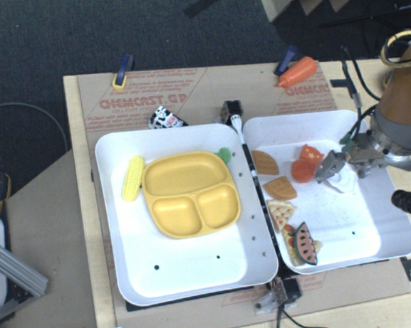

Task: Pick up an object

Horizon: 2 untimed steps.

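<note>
The right bin (384,247) holds several toy foods. A red tomato-like piece (305,164) lies near its middle, with a brown cookie (265,163) and a tan toast piece (280,187) to its left. Nearer the front lie a pizza slice (281,211) and a watermelon slice (304,244). My gripper (332,170) hangs low over the right bin, just right of the red piece and close to touching it. A small white patch (344,180) sits under the gripper. The arm's grey wrist (393,140) reaches in from the right.
The left bin (194,275) holds a yellow divided plate (190,193), a corn cob (132,178) on its left and a small green piece (224,154) at its back right. An orange clamp (296,72) and a black-and-white object (164,117) lie behind the bins.
</note>
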Each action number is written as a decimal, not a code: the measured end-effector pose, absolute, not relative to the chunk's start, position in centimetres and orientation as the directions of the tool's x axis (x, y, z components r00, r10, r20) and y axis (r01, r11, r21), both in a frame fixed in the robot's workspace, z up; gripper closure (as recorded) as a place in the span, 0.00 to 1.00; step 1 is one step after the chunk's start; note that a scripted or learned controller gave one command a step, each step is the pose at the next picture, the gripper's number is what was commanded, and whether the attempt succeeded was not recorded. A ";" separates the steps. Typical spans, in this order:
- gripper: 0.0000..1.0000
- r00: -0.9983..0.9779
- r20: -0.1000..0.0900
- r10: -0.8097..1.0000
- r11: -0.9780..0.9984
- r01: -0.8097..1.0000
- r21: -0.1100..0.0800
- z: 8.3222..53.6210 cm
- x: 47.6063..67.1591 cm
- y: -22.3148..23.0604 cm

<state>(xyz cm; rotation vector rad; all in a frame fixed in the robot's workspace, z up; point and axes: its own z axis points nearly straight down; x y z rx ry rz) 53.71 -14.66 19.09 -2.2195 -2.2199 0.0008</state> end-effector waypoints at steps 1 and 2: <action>0.00 0.000 0.003 1.000 0.000 1.000 -0.007 13.0 54.3 -14.9; 0.00 0.000 0.003 1.000 0.000 1.000 -0.007 8.1 54.2 -14.8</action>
